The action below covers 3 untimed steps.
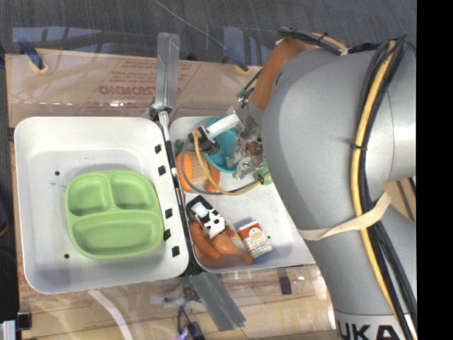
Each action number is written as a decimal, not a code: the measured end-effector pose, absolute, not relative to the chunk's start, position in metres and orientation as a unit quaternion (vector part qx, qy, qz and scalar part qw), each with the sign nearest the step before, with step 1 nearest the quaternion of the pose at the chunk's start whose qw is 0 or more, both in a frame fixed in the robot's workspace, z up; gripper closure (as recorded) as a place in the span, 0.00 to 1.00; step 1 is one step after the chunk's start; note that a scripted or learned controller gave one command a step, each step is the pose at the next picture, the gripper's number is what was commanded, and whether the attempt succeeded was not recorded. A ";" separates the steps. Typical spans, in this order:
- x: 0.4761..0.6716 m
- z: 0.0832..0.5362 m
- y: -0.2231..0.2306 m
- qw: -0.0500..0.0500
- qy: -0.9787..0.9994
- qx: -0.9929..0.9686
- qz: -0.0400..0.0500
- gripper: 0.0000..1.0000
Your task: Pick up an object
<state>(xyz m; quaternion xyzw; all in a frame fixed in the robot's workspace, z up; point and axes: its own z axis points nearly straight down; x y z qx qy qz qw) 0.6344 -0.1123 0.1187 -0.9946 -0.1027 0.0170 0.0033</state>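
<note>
Camera view: tool point(244, 151) low in right bin point(287, 222), over teal object point(225, 154) near far wall; grip state hidden (cannot tell). Advice: centre on teal object, avoid orange cable point(212, 183), lift straight.

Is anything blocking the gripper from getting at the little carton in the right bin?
Nothing visible lies on the small carton; its top is bare. The gripper is at the far end of the right bin, over the teal thing. A black-and-white toy and an orange toy crowd the carton's left side.
</note>
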 end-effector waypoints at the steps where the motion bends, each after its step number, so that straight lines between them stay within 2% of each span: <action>1: 0.622 0.193 -0.037 0.003 -0.106 -0.994 0.001 1.00; 2: 0.520 0.191 -0.048 0.002 -0.255 -0.967 0.003 1.00; 3: 0.521 0.200 -0.048 0.002 -0.257 -0.967 0.004 1.00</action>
